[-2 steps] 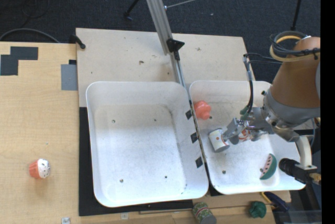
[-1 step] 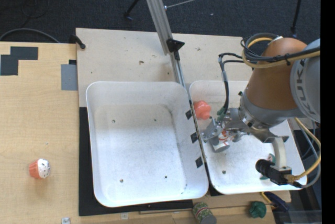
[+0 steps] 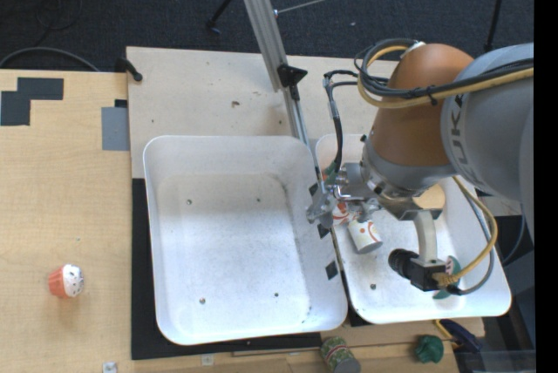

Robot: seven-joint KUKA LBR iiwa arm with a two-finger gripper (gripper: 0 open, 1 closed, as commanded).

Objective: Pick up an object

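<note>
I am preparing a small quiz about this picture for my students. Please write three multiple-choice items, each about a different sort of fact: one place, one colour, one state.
1. Where does the small orange and white object lie?
A. in the left bin
B. on the wooden bench, left of both bins
C. in the right bin

2. What colour is the object at the bottom edge, below the right bin?
A. green
B. red
C. blue

3. Over which bin does the gripper stand?
A. the middle of the left bin
B. outside both bins
C. the right bin, near its left wall

Answers:
1 B: it rests on bare wood.
2 A: it looks plainly green.
3 C: the arm covers that bin, beside the left bin.
</note>
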